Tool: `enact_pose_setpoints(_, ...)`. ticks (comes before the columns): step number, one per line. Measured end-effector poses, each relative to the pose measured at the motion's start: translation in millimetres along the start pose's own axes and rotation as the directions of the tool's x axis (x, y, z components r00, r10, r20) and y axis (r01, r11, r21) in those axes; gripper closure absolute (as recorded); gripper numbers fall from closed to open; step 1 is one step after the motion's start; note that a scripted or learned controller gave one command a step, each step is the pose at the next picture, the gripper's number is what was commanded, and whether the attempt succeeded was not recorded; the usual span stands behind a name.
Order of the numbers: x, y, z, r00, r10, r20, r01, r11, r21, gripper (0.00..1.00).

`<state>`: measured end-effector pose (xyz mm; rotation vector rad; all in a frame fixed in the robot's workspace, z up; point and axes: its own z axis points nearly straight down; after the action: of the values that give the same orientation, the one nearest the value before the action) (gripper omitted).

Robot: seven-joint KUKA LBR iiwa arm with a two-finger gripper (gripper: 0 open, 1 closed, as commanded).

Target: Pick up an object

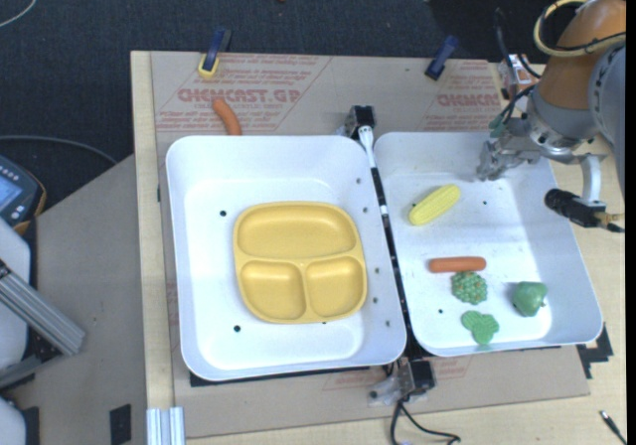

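- The end effector (494,163) hung over the far right corner of the right bin (556,334); whether it was open or closed could not be told, and nothing showed in its grip.
- In that bin lay a corn cob (435,204), near the end effector but apart from it.
- Nearer the camera lay a carrot (457,264), a broccoli floret (469,287) just beside it, a second green floret (481,325), and a green pepper (529,298).
- The left bin (199,264) held a yellow divided tray (298,261).
- Another carrot (228,116) lay on the table (298,85) beyond the left bin.
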<state>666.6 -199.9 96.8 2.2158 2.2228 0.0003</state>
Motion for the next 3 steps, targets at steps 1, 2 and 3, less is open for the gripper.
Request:
enact_pose_setpoints(1,0.2,-1.0,-64.8,1.000,0.003,0.001,-0.003,1.000,-0.006,1.00)
enact_pose_setpoints(2,-4.3,10.1,-121.2,1.000,0.002,0.002,-0.002,1.000,-0.007,1.00)
enact_pose_setpoints(3,-4.2,11.0,-129.2,1.000,0.001,0.001,-0.001,1.000,-0.002,1.00)
